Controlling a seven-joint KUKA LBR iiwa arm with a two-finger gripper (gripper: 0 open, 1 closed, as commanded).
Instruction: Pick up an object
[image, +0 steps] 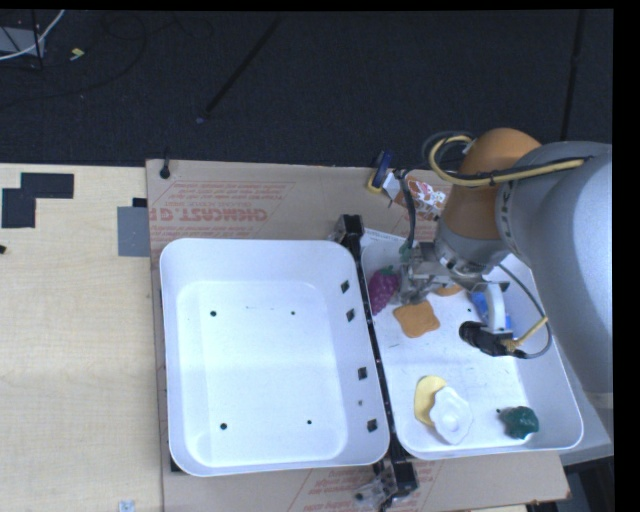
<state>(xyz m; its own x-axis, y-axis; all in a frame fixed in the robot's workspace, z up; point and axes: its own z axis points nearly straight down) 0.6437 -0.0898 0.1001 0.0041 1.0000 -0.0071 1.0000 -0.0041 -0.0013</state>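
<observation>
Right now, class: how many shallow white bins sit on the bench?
2. The left bin lies beside the right bin, which holds small objects under the gripper. The arm hides part of the right bin.

Two shallow white plastic bins sit side by side: the left bin (190, 300) and the right bin (560, 420). In the right one, a flat orange toast-shaped piece (416, 319) lies behind a yellow-and-white lump (444, 406), with a small dark-green object (519, 422) to its right.
</observation>
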